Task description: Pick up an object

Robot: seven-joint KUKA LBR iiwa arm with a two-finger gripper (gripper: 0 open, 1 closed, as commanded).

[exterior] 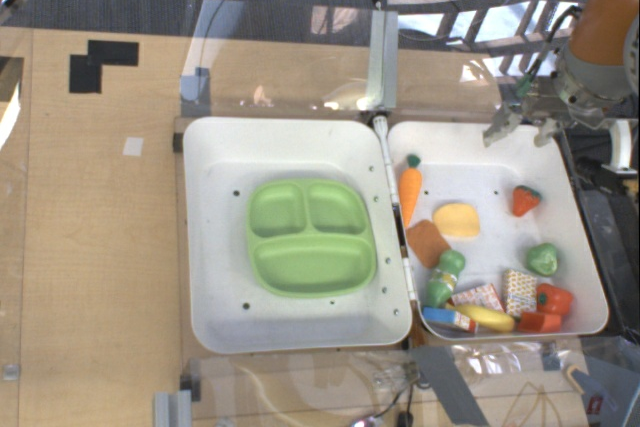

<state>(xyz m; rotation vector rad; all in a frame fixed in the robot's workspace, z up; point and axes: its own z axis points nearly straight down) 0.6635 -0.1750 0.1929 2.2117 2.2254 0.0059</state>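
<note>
The jaws (522, 123) hang over the far right corner of the right bin (470, 150), with two pale fingers (497, 128) spread apart and nothing between them. Above them the grey wrist leads up to the orange band of the arm (605, 20), which comes in from the upper right.

Below the jaws, inside the right bin, lie small toy foods. Nearest is a red strawberry (526, 201) with a green top, near the right wall. A green pepper (542, 259) sits below it. Toward the left wall an orange carrot (410, 191) with a green top lies lengthwise, almost upright in the view. A pale yellow round piece (457, 220) rests near the middle, just beside a brown slice (427, 242). Along the near edge are crowded a green bottle-shaped item (443, 277), a yellow banana (485, 317), two patterned packets (519, 292) and a red tomato-like piece (549, 303); several of these touch one another.

The left bin (215, 215) holds a light green divided plate (311, 237) with three compartments, lying flat in its centre.

Both bins sit side by side on the wooden bench (90, 215).
</note>
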